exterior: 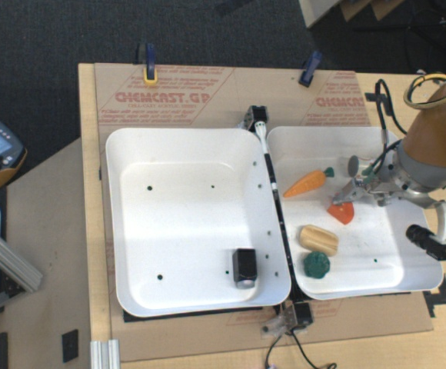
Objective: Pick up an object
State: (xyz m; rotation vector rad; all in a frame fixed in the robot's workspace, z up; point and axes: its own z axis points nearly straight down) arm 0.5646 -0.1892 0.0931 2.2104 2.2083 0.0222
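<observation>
Claw over red piece in right bin, pick not yet made.

Red obj (pixel 342 213) lies mid right bin (pixel 346 287), just below the carrot (pixel 307 183); tan roll (pixel 318 239) and green lump (pixel 317 264) sit nearer the bin's front edge. Claw (pixel 352 194) hangs right at the red obj's upper side, arm (pixel 431 141) coming in from the bench's right edge; can't tell if it's apart or together, nothing seen clamped. Looks like approach/descend step. Next: settle around red obj, close, lift straight up w/o bumping the carrot. Black block (pixel 244 267) sits at left bin (pixel 131 152) front-right corner.

Pincer (pixel 351 198) above red piece (pixel 342 212); carrot (pixel 306 183) just beside
</observation>
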